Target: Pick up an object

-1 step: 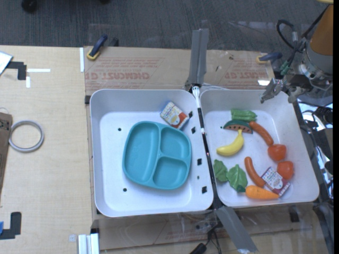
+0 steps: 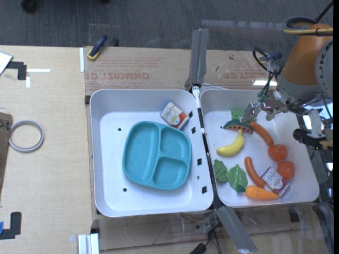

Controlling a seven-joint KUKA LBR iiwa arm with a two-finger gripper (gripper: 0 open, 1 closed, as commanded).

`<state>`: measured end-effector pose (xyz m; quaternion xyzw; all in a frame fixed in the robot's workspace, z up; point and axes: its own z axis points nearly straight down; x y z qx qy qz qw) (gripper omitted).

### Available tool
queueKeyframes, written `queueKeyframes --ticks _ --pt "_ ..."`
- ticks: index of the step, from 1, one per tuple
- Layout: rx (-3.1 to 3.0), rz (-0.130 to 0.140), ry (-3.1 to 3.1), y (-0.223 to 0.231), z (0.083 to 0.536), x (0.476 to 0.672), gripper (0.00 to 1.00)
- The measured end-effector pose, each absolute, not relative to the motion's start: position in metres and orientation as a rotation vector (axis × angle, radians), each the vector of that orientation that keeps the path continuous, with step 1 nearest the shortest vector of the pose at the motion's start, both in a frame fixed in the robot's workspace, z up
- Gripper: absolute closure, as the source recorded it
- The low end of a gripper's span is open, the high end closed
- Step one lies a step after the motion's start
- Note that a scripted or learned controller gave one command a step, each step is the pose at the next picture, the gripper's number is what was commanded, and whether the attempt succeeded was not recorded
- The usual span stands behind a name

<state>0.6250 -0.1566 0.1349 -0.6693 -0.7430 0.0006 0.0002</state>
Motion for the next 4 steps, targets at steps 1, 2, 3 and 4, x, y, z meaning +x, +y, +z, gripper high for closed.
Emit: queueKeyframes --ticks 1,2,3,4 --pt "-2.099 0.003 -2.336 -0.147 0.091 0.617 0.00" --pt "-2.367 0.001 -2.067 -0.107 0.092 0.636 0.00" --pt "-2.453 0.003 -1.962 -0.060 0.191 0.601 0.00" --pt "-2.516 0.003 -1.880 -0.097 0.091 0.550 0.00"
